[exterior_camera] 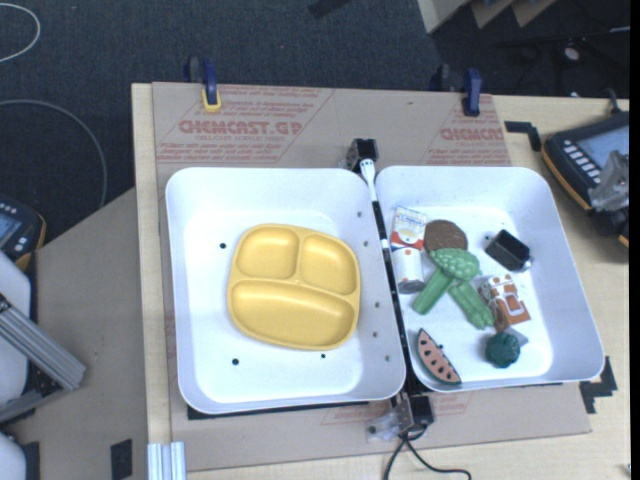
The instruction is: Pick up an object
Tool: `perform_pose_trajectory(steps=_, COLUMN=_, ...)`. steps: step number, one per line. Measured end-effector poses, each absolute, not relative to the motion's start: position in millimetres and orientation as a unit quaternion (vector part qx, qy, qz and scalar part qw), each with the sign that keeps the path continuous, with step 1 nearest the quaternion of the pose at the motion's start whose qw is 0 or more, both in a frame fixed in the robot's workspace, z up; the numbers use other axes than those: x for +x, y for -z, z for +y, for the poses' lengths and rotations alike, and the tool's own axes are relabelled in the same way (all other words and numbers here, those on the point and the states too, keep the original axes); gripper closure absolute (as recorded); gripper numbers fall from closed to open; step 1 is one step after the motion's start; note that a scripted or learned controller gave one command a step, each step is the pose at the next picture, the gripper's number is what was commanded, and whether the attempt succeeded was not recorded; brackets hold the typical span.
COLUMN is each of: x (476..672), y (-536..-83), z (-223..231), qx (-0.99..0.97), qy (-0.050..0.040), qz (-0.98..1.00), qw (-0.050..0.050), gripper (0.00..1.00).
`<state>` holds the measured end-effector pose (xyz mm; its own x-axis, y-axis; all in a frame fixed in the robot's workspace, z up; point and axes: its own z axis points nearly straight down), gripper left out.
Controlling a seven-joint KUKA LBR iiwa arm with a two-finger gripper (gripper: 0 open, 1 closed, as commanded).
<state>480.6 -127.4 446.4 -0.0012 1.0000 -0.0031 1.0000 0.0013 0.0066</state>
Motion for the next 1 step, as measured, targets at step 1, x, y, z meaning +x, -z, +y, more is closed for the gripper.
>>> perform_pose_trajectory(steps=1, x=478.4, y=-405.1, z=-183.4, qx=0.709, qy=0.0018, qz=0.705, qw=-0.001, gripper=1.00)
